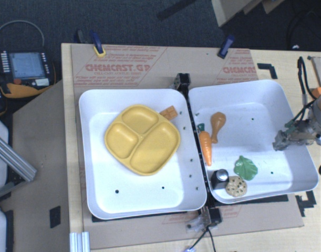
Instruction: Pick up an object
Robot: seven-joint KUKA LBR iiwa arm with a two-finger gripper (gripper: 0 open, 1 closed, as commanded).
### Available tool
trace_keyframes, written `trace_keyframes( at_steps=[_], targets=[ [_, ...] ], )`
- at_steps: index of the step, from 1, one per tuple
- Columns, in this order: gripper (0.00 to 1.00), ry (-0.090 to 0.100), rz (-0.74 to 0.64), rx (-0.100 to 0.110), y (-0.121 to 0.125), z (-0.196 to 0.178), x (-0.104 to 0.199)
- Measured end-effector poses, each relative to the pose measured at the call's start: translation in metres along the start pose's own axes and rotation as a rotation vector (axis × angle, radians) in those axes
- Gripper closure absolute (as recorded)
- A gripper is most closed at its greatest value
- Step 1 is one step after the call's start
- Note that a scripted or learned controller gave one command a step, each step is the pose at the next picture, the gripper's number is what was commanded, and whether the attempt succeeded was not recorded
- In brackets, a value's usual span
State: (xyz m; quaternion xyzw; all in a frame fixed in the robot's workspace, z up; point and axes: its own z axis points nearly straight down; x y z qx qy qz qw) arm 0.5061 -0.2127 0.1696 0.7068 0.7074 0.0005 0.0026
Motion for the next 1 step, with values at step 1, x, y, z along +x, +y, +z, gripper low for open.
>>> trace_keyframes(
  at_steps=[1],
  targets=[
    [1.0, 0.001, 0.0, 0.002, 0.0009, -0.0503, -0.0004]
  ],
)
